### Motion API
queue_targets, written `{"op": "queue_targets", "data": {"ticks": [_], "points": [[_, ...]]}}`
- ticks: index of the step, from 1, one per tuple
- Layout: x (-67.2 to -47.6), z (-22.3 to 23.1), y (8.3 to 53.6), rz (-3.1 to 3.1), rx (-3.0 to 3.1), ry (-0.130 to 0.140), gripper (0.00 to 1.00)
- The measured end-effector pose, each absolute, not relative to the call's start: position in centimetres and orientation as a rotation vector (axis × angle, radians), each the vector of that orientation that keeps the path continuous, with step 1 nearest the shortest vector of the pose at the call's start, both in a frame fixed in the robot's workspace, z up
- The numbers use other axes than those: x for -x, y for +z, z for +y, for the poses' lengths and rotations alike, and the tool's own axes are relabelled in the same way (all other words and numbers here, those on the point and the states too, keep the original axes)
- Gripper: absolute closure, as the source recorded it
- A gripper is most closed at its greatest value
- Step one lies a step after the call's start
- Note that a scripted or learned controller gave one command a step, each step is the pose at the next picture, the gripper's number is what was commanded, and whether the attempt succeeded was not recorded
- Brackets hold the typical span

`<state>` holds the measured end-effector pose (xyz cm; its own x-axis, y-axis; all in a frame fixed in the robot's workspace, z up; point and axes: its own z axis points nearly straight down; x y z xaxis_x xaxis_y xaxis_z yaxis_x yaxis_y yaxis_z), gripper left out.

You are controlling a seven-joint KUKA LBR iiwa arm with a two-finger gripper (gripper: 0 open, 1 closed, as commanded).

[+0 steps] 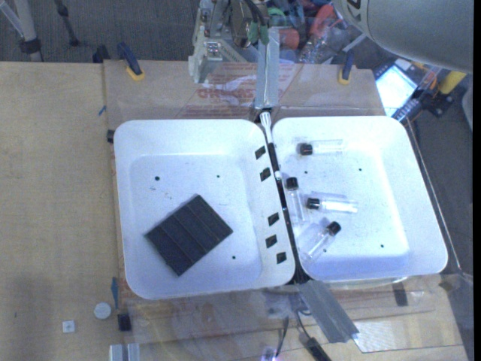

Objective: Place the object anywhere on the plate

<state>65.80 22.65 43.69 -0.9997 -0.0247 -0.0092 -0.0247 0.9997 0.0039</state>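
Starting at the left, the wooden bench [52, 201] lies bare but for a small grey disc [101, 310] near the lower corner of the left bin [135, 156]. In that white bin sits the plate [189, 233], a dark square slab with ridged lines, turned at an angle and lying flat toward the bin's front half. Moving across the black divider [272, 194] with its row of dark tabs, the right bin [391, 201] holds the objects: four small clear vials with black caps. One vial [319, 148] lies near the back, on its side; a second [294, 194] rests right against the divider; a third [331, 202] lies just beside it, pointing right; the fourth [323, 238] sits tilted nearer the front. All four are well apart from the plate, in the other bin. Up at the top right, the arm [409, 10] looms as a big grey curved body, high above the rear of the right bin. Whether the gripper is holding or open, I cannot tell.
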Motion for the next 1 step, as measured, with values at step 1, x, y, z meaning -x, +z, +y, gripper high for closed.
{"op": "queue_targets", "data": {"ticks": [1], "points": [[-66.70, 22.53, 43.75, 3.046, 0.722, 0.005, 1.00]]}}
